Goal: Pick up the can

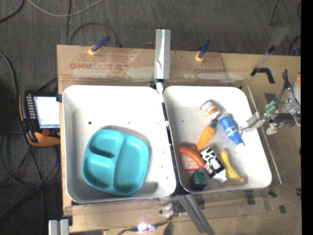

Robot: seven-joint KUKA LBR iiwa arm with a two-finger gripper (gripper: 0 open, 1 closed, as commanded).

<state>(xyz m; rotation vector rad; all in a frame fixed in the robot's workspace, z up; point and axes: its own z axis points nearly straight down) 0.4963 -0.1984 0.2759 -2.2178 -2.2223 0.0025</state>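
The can point(210, 109) is lying on its side in the upper part of the right bin point(254, 131), tilted, white with a red band (its label is too small to read). Just below it a blue bottle point(231, 129) and a carrot point(206, 137) are resting. The gripper point(257, 122) is hanging over the bin's right rim, well to the right of the can and slightly lower in the picture, not touching it; its opening I cannot tell.

I see dark grey carpet point(73, 28) strewn with cables point(46, 6) around my cardboard-topped worktop point(112, 65).
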